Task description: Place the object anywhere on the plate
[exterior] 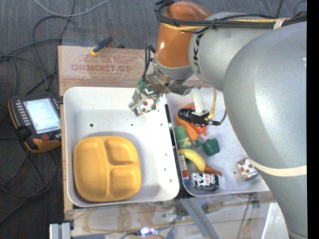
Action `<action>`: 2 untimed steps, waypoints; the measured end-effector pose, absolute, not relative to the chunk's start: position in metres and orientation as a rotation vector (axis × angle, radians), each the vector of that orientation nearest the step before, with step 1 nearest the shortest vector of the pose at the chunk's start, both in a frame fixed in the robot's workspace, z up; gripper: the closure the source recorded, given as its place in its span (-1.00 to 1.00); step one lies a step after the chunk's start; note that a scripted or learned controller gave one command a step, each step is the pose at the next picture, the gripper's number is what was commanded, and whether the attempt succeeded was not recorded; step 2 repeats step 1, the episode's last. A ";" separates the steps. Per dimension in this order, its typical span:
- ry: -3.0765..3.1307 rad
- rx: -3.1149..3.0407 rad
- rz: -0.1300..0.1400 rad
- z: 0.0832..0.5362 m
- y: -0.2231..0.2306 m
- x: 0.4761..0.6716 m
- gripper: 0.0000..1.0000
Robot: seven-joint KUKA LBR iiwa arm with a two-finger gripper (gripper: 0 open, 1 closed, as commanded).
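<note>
Arm enters from 3 o'clock, orange band at 12; gripper (143,102) points toward 7, fingers clamping a small object.

Yellow plate (106,169) (white bin (94,103))

A cardboard sheet (102,73) lies behind the far edge of the left bin (70,118). It carries large faded red block lettering, seen upside down and too washed out to read for certain. The grey arm (249,59) bears dark letters just right of its orange band (177,39); they are partly cut off and look like "KU". The pendant (35,116) on the floor left of the bins has a lit screen, its text too small to read. No other writing is legible.
</note>
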State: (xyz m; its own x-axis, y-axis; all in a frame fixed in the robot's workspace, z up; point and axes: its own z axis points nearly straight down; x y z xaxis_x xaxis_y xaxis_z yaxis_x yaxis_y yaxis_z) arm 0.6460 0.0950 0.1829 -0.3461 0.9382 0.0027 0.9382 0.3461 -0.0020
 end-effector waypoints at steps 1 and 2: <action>-2.450 -1.965 0.005 0.182 0.100 0.668 1.00; -2.450 -1.965 0.005 0.182 0.100 0.668 1.00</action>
